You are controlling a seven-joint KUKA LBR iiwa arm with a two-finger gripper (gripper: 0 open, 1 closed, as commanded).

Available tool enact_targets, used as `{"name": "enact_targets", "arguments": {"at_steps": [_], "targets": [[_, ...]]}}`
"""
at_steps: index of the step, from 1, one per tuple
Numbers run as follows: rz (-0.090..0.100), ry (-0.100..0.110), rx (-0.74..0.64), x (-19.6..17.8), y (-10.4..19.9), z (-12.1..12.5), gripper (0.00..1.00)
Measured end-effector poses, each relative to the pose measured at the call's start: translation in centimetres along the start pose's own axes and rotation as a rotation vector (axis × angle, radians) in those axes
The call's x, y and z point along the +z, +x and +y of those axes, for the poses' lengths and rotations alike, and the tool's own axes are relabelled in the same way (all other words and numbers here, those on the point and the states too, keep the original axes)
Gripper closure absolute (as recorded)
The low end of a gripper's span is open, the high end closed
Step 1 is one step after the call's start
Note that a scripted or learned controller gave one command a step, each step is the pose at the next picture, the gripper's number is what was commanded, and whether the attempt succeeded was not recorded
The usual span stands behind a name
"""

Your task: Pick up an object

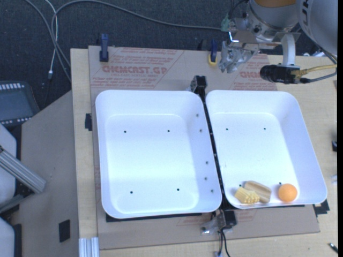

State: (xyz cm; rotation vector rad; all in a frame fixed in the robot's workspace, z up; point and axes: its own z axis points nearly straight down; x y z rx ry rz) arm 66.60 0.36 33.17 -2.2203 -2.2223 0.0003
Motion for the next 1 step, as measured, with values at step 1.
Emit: {"name": "enact_targets", "arguments": {"at_steps": [1], "targets": [[0.0, 0.005, 0.004, 6.62, -3.67, 0.13, 1.0]]}}
